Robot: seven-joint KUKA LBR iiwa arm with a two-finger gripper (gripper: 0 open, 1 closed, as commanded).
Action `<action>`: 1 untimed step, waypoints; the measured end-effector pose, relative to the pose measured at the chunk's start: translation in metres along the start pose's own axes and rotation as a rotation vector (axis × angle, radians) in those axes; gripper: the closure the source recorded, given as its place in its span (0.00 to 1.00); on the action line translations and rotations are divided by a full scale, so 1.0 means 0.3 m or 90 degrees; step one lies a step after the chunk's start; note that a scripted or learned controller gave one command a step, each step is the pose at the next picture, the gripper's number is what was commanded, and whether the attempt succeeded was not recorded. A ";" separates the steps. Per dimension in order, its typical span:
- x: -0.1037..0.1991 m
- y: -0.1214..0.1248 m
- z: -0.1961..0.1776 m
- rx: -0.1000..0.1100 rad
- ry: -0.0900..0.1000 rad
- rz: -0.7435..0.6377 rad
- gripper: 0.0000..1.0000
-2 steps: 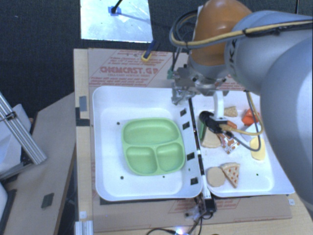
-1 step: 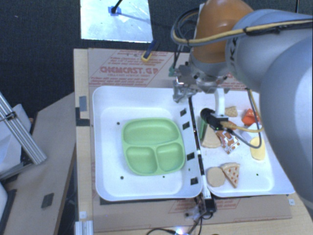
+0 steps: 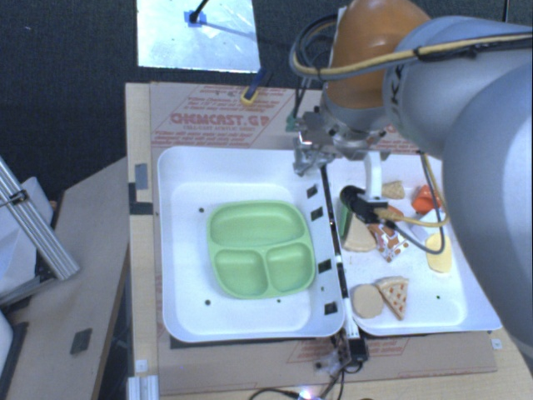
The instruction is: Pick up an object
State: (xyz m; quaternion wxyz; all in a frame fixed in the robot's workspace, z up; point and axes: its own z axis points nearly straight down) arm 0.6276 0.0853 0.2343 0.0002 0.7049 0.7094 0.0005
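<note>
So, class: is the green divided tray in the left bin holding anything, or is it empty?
Empty. All three compartments of the green tray show bare green plastic; the toy food pieces lie in the right bin instead.

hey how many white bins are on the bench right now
2. The left bin holds a green divided tray. The right bin holds the small food-like items and is partly covered by the arm.

Pale green divided tray [image 3: 256, 248] in white left bin [image 3: 179, 223]. Right of tray: tan round cookie [image 3: 366, 301], orange-crusted pizza slice [image 3: 395, 295], yellow piece [image 3: 440, 257], bright orange piece [image 3: 425, 198]. Behind tray: brown cardboard [image 3: 218, 117] with red lettering, silvery foil sheet [image 3: 198, 23]. Above: grey arm [image 3: 466, 98], orange band [image 3: 371, 32].
</note>
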 end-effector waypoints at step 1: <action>-0.007 -0.006 0.066 0.001 -0.001 0.003 1.00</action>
